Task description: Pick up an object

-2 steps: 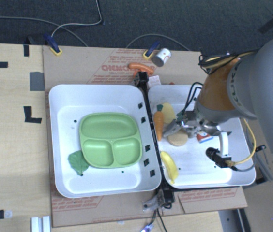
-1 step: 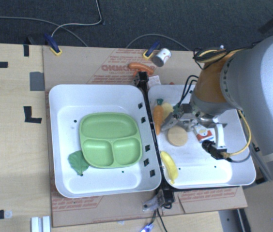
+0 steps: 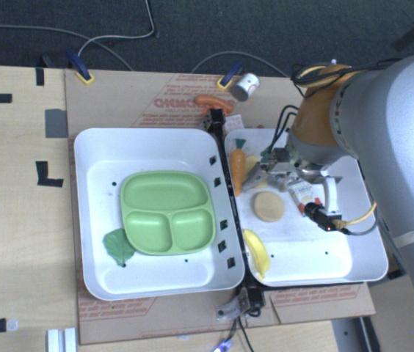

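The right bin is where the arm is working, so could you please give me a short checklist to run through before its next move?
1. Gripper over the right bin: ok, it sits at the bin's upper part.
2. Object between the jaws: cannot tell, the wrist hides them.
3. Nearest targets: ok, the carrot lies just left of the gripper and the round tan piece just below it.
4. Banana reachable: ok, it lies apart from the others, by the bin's left wall.
5. Cable clear of objects: ok, it hangs right of the tan piece.
6. Left bin undisturbed: ok, the green tray lies flat inside.
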You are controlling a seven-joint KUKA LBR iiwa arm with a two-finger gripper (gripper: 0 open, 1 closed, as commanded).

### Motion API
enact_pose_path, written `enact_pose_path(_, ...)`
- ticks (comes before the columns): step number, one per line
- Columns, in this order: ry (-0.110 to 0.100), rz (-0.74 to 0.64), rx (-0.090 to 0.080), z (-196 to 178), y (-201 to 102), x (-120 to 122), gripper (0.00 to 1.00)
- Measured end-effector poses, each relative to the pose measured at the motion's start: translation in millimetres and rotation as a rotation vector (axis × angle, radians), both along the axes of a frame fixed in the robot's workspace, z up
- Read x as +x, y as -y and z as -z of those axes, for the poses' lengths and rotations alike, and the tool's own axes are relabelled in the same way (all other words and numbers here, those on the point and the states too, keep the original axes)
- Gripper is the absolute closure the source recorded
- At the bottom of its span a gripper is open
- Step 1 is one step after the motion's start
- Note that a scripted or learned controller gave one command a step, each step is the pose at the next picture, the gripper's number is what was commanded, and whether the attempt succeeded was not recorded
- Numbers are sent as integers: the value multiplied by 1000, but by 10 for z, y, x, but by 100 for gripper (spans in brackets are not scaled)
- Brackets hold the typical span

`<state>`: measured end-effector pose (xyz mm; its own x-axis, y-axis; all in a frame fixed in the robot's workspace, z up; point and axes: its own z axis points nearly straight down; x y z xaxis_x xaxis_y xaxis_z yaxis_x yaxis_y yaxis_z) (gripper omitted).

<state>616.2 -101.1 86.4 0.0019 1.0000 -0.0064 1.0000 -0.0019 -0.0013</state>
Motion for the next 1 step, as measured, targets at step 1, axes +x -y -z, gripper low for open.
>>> enact_pose_path(1,4,-2,4,-1,31,-467,0)
